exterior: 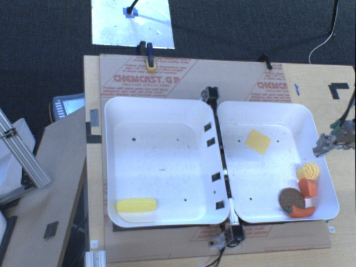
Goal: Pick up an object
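Observation:
The right bin (267, 111) holds a flat yellow square (258, 141) near its middle. A cluster sits in its front right corner: a bumpy yellow piece (309, 171), an orange-red block (308, 187), a brown round disc (290, 198) and a thin orange strip (303, 211). A long yellow piece (136, 205) lies in the front left corner of the left bin (156, 107). My gripper (327, 144) comes in at the right edge of the view, over the right bin's right rim and just above the cluster. It is small and partly cut off, and nothing can be seen in its grasp.
Both bins rest on a cardboard sheet (189, 77) on the bench. A black divider with clips (218, 160) runs between the bins. A metal plate (132, 14) lies beyond the bench. A cable (328, 32) hangs at the upper right.

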Available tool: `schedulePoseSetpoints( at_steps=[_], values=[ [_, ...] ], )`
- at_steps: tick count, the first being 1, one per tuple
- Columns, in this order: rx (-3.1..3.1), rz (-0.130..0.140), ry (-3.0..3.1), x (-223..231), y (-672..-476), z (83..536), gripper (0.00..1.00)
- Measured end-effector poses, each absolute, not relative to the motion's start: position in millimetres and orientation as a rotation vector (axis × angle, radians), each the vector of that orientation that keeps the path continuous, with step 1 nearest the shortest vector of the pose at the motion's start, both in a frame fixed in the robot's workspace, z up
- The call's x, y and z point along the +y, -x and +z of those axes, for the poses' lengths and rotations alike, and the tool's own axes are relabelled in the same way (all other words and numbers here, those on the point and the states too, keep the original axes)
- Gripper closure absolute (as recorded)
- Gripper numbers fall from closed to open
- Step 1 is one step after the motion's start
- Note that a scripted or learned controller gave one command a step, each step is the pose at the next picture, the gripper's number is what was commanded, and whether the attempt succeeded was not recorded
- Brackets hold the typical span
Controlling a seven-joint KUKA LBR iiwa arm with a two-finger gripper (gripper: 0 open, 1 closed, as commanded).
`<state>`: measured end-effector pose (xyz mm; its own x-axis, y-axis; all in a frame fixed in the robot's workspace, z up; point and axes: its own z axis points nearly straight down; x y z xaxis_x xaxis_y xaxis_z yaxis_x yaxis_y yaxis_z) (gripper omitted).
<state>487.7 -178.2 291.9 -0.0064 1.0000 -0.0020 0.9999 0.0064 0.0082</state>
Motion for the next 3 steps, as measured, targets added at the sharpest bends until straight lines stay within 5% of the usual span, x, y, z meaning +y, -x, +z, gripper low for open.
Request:
schedulePoseSetpoints(
  at_steps=[3],
  values=[
    [2.220,-0.001,-2.221,-207.6,-486.5,266.6,1.00]
  ],
)
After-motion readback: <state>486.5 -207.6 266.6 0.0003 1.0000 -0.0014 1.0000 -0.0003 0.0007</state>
